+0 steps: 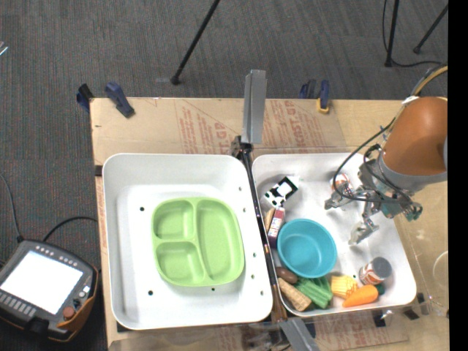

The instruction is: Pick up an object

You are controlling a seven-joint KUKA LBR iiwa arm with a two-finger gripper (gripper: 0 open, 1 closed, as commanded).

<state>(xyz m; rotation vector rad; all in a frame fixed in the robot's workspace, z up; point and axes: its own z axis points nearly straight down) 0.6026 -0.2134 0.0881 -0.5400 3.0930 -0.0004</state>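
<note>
The gripper [360, 212] hangs over the right bin [322, 168], its fingers [363, 232] spread apart with nothing between them. Just left of the fingers and a touch below sits the blue bowl [306, 248]. Below them, near the bin's front corner, stands a small can [374, 271], with a carrot [360, 295] beside it. Further left lies a black-and-white toy [281, 191]. Well off to the left, in the other bin [128, 174], rests the green divided plate [197, 241].

The blue bowl [307, 248] hides part of the toy food [322, 289] behind it.
</note>
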